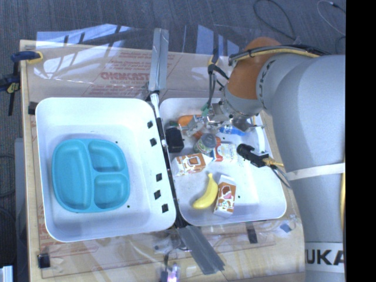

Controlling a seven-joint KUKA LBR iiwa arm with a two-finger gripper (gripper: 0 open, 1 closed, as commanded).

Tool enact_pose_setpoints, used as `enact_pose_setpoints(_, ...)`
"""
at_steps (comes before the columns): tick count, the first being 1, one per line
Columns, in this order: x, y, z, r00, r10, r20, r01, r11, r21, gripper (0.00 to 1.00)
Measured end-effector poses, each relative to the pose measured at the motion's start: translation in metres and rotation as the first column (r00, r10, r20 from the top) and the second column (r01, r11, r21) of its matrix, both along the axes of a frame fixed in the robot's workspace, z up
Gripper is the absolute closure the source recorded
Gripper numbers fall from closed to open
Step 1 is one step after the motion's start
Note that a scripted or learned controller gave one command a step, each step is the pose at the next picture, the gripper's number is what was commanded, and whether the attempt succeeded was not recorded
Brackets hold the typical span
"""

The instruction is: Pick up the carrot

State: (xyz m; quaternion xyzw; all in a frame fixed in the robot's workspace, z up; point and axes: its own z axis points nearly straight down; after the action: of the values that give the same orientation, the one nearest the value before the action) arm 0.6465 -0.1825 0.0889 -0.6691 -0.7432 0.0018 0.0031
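The carrot shows as a small orange piece at the back left of the right bin, partly hidden by the gripper's metal parts. My gripper is low in that bin, right beside the carrot on its right side, reaching in under the grey arm with the orange band. Whether it touches the carrot is hidden.
The right bin also holds a black object, a round can, small cartons and a banana. A blue divided tray lies in the left bin. The arm covers the right bin's back right.
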Motion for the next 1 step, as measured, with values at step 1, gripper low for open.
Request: enact_pose_setpoints(1, -0.0138, 0.0189, -0.0008, 0.997, 0.077, 0.000, -0.077, 0.997, 0.000, 0.00)
